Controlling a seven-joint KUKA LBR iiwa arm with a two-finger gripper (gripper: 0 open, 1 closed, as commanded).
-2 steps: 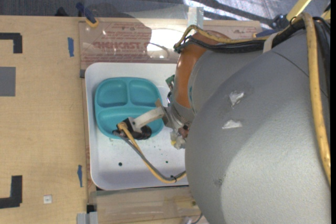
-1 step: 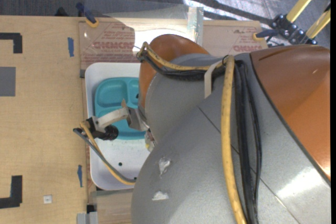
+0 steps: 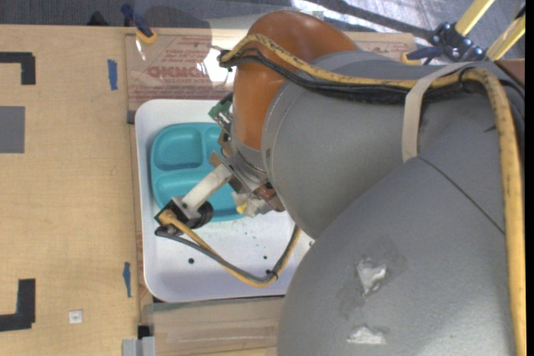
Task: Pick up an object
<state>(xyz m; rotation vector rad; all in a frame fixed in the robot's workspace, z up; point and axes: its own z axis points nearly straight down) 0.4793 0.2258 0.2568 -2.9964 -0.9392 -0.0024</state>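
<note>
End effector (image 3: 253, 198) is sitting low over the white bin (image 3: 167, 273), tucked under the grey arm (image 3: 359, 146), which is blocking most of the view from the right. It's hanging just right of the teal tray (image 3: 179, 152), at approx. the tray's near-right corner. Whether it's touching the tray I can't tell. Can't tell either whether it's released or clenched, since the arm is covering it from above, and nothing is showing as gripped.

Teal tray is lying flat in the far-left part of the bin, w/ its divided compartments facing up. It's the one clear candidate obj. for the pick. Poss. a small greenish thing (image 3: 224, 107) is peeking out at the arm's edge toward the far side of the bin, but it's too hidden to name. A few dark specks (image 3: 191, 263) are dotting the bin floor on the near side.

Progress, as a judgement: the approach is looking done or nearly so, w/ the end effector down at bin level beside the tray. A grasp isn't confirmed and no lift is showing. The tray is resting in the bin, so the pick itself is left to do.
</note>
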